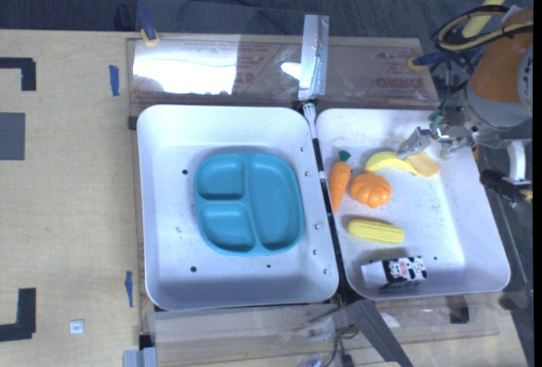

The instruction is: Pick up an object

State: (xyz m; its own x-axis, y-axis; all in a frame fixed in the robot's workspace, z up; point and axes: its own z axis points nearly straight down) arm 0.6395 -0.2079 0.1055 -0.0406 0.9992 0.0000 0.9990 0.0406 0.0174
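Gripper (423, 139) poised low over the right bin (474, 272), beside the banana (391, 161) and a pale yellow piece (426, 166); whether its claw is open or closed cannot be told, and nothing is seen between its tips. Candidate objects lie clustered in this bin: carrot (339, 184), pumpkin (371, 190), corn cob (376, 230), small black-and-white box (400, 270). The left bin (161, 272) holds a blue divided plate (249, 202), probably the drop-off side.

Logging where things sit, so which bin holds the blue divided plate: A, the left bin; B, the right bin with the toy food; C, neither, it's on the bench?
A: the blue divided plate lies flat inside the left bin, apart from the toy food.
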